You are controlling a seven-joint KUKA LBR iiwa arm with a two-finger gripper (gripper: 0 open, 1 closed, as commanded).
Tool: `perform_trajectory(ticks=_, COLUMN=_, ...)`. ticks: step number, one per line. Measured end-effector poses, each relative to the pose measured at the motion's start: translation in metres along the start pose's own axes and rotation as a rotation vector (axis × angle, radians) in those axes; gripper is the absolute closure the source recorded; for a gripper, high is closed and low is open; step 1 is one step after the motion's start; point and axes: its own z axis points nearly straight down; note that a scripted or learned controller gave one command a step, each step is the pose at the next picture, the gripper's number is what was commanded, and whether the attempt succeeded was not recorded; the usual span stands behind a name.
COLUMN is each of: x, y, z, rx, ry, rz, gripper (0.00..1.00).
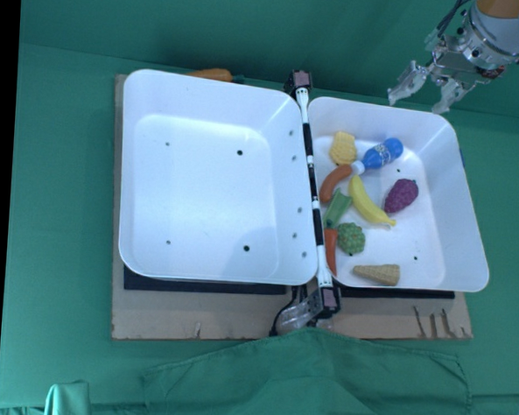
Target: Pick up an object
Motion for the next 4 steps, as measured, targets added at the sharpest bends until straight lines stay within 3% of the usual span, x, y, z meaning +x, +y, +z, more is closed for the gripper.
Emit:
perform_trajectory(ticks=1, x=0.028, y=0.002, z=0.1, rx=0.01, ry=0.004, rz=0.0, gripper=0.0)
perform_trajectory(ticks=2, x=0.063, y=0.003, z=0.118, rx=0.006, ry=-0.004, rz=0.001, gripper=0.0)
perform_trajectory(ticks=3, x=0.04, y=0.004, z=0.128, rx=0.012, ry=0.025, rz=-0.007, gripper=0.0)
perform_trajectory(ticks=4, x=0.044, y=0.004, z=0.118, rx=0.016, ry=0.024, rz=-0.011, gripper=1.0)
